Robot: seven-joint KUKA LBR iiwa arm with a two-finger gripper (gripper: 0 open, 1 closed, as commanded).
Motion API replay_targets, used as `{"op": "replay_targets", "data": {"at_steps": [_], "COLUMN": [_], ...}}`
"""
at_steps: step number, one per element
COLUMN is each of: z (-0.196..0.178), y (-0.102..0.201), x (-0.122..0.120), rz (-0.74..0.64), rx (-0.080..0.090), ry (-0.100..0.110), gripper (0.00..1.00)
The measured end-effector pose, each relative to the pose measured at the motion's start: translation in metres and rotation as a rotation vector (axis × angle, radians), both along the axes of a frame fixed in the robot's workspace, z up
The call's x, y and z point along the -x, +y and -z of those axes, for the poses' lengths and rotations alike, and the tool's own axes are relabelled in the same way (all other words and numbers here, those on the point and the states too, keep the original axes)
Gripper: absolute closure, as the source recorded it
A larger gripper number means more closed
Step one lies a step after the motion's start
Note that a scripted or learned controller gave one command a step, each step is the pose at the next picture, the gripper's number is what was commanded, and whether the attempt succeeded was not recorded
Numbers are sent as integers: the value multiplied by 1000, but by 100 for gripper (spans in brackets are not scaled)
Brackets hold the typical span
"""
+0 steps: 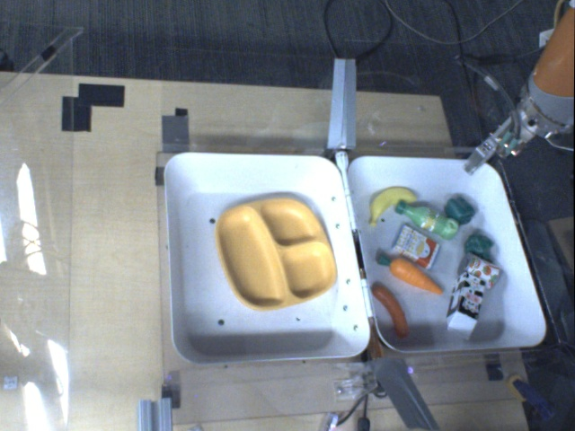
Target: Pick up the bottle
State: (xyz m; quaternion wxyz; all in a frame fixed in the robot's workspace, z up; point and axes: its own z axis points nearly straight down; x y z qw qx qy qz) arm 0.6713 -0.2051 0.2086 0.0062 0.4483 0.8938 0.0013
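A wooden bench (90, 268) is filling the left and lower part of the frame, carrying two shallow white bins side by side. Nearest the bottom edge, in the right bin (517, 330), a small milk carton (473, 294) is lying at lower right and a brown sausage (390, 306) at lower left, with a carrot (413, 274) and a small juice box (418, 245) just above them. Further up, the green bottle (429, 220) is lying on its side near the middle of that bin, just beside a banana (388, 202), with two dark green pieces (460, 208) to its right. The left bin (184, 241) is holding a yellow divided tray (274, 250). At the upper right, the gripper (490, 149) is hovering over the right bin's far corner, well apart from the bottle and holding nothing; whether its jaws are apart or together cannot be told. Judging from this, the approach is just beginning: the next move calls for travelling down-left over the bottle and aligning across its narrow body, clear of the banana. Beyond the bench, dark carpet (225, 16) and looping black cables (359, 16) are running along the top.
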Motion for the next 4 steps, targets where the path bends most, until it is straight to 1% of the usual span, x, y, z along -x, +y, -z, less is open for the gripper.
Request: {"op": "replay_targets", "data": {"at_steps": [1,2,3,4], "z": [0,107,94,-23], "y": [0,0,1,0], "x": [0,25,22,47], "rz": [0,-45,-46,-799], "rx": [-1,0,1,9], "ry": [0,-1,-11,1], "gripper": [0,0,100,100]}}
